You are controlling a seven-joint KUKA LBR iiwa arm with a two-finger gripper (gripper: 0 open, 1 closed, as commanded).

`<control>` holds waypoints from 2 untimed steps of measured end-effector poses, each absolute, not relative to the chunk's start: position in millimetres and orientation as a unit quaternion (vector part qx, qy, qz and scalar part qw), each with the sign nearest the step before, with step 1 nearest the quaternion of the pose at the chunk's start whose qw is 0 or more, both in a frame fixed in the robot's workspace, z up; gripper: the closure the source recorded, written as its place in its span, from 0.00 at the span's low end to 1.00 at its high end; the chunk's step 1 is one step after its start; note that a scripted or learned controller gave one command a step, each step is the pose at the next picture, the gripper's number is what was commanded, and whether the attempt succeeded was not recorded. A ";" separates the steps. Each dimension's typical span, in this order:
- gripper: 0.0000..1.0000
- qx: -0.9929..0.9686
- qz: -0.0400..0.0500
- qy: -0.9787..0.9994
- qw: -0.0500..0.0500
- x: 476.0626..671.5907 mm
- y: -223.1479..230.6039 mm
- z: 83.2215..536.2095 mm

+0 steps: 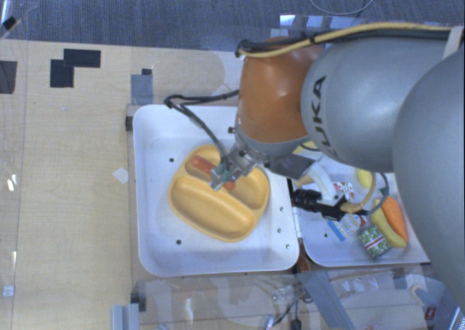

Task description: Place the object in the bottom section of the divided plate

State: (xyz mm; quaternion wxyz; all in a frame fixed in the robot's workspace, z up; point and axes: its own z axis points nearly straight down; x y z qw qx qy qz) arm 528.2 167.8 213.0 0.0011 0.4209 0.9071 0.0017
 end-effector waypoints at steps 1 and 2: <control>0.00 0.421 0.002 0.907 0.001 528.3 167.3 212.9; 0.00 0.468 0.003 0.884 0.003 632.3 180.5 307.8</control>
